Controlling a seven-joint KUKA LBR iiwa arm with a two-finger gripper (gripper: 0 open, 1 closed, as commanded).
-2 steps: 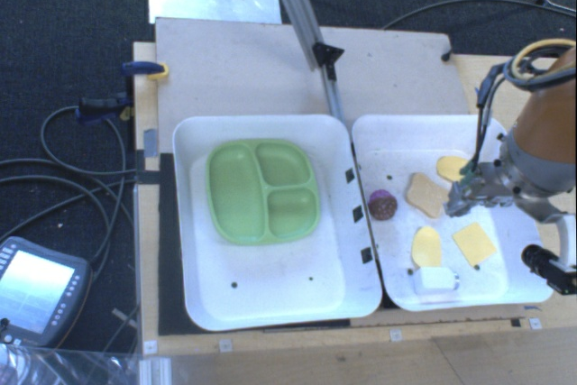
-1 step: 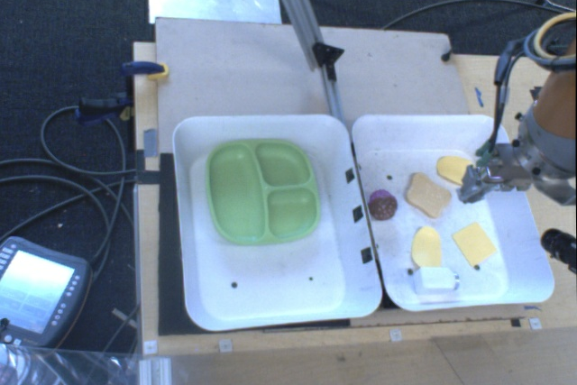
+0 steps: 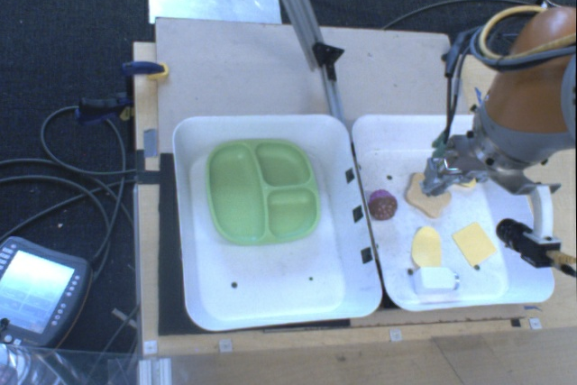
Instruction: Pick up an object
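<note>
We saw the arm (image 3: 532,77) reaching in from the right over the right bin (image 3: 397,135); its hand (image 3: 436,180) hung low at the upper edge of a tan flat piece (image 3: 427,200), and we could not tell whether it gripped anything; beside that piece lay a small dark round object (image 3: 383,206); nearer the front lay a yellow oval piece (image 3: 426,246), a yellow square piece (image 3: 474,243) and a white block (image 3: 435,278); in the left bin (image 3: 270,284) on the counter (image 3: 243,68) sat a green divided plate (image 3: 264,191).
</note>
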